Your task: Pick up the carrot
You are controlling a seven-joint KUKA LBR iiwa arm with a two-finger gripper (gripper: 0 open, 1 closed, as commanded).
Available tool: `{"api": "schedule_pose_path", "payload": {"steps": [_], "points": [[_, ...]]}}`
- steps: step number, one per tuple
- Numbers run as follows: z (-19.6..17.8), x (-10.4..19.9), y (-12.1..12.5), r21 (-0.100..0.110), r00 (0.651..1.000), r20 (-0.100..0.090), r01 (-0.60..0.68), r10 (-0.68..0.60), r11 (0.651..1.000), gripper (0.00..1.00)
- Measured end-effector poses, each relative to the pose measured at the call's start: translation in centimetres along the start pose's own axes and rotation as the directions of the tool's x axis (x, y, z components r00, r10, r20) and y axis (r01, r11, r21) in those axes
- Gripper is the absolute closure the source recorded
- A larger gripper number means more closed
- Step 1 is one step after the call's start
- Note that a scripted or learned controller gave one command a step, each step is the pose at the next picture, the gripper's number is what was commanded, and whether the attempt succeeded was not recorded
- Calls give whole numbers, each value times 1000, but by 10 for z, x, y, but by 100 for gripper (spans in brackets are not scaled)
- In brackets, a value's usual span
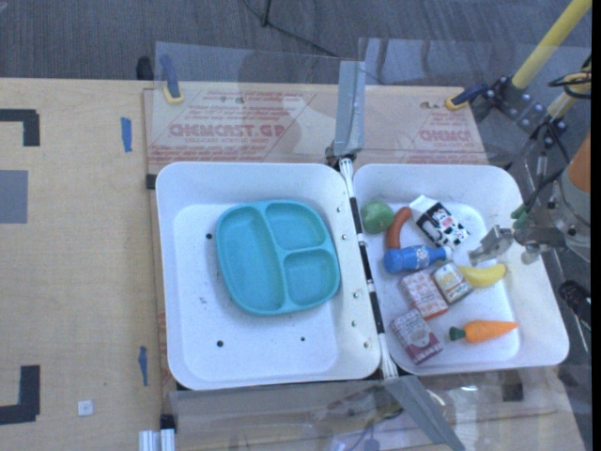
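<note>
Carrot (pixel 485 331): near-right corner of right bin (pixel 549 344), beside a red packet (pixel 415 335); gripper (pixel 492 244) above the banana (pixel 482 274), jaws' opening impossible to tell; you should move nearer, descending across the carrot's middle, clear of the wall.

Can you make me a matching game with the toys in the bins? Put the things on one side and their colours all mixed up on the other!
Things:
1. Toy carrot with a green top, near the front of the right bin
2. Divided plastic plate in the left bin
3. Small curved toy banana
4. Round toy ball at the right bin's back left

Colours:
A. Yellow
B. Green
C. Orange
D. Turquoise blue

Right pairs: 1-C, 2-D, 3-A, 4-B
</note>
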State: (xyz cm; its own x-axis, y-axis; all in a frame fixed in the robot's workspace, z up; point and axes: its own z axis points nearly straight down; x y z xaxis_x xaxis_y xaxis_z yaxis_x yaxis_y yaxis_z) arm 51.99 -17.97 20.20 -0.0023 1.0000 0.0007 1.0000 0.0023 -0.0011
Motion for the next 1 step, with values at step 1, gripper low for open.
{"api": "schedule_pose_path", "payload": {"steps": [1], "points": [[95,-21,-41,0,964,-1,265,-265,964,0]]}}
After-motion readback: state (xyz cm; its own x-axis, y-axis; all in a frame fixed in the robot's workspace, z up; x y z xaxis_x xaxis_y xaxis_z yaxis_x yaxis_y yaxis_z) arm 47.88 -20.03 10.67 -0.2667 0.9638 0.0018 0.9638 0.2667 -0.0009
